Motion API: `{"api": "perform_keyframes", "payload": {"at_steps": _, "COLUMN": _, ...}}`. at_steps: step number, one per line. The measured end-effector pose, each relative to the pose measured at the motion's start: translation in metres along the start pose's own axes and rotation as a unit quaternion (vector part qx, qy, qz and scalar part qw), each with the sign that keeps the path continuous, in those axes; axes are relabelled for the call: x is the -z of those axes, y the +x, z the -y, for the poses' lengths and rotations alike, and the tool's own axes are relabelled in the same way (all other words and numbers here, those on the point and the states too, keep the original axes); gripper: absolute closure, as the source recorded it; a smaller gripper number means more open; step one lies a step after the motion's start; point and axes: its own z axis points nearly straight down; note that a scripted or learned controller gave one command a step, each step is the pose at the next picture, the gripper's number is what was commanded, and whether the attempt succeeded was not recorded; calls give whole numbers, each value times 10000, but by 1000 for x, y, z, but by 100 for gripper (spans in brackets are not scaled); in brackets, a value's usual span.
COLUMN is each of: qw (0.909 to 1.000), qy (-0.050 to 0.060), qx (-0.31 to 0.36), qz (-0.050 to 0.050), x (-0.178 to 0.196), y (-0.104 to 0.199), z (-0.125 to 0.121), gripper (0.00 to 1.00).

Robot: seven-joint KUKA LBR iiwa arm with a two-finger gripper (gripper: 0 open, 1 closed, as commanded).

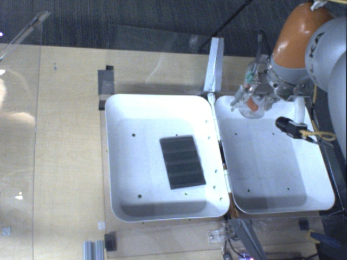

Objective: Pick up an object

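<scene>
Gripper (250,103) hangs over the far left corner of the right bin (282,199), beside the wall it shares with the left bin (124,161). We cannot tell how wide it stands or whether it grips anything. We log a dark ribbed slab (182,161) lying flat near the middle of the left bin, slightly askew, well apart from the gripper.

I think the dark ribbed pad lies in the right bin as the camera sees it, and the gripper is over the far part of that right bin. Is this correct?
Not quite. The dark ribbed pad lies in the left bin, not the right one, as the camera view shows. The rest holds: the gripper is over the far part of the right bin.
</scene>
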Motion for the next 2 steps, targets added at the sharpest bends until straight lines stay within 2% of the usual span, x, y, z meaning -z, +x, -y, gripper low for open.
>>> {"api": "perform_keyframes", "payload": {"at_steps": 1, "qw": 9940, "qy": 117, "qx": -1087, "qz": 11, "x": -94, "y": -45, "z": -4, "gripper": 0}}
{"api": "perform_keyframes", "payload": {"at_steps": 2, "qw": 9942, "qy": 131, "qx": -1064, "qz": 22, "x": -84, "y": -45, "z": -3, "gripper": 100}}
